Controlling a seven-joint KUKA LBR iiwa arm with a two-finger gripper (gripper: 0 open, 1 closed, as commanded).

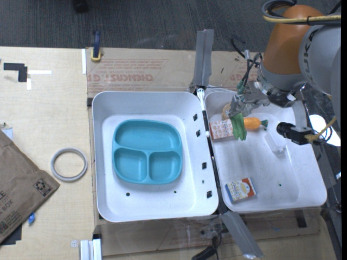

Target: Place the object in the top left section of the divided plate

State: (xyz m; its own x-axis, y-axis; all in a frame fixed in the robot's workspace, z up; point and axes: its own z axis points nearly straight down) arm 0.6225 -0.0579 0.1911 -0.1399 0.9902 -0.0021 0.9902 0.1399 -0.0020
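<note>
1. Nearest the camera, a small carton (240,189) lies flat near the front edge of the right bin (303,196).
2. Left of it, the left bin (103,145) holds a blue divided plate (147,151) with one wide section at the back and two smaller ones at the front; all three show bare blue.
3. At the back of the right bin, a red-and-white packet (220,129) lies against the left wall.
4. Just right of the packet lies a carrot (250,124), its orange body pointing right, with green leaves at its left end touching the packet.
5. The gripper (238,106) hangs just above the carrot's green end, under the arm's orange band (284,45).
6. Whether the claw is open or closed cannot be told; wires and dark fittings hide it.
7. The carrot rests on the bin floor, well apart from the plate.
8. Outside the bins, a tape ring (69,163) lies on the bench (43,118), beside a brown cardboard box (19,191).
</note>
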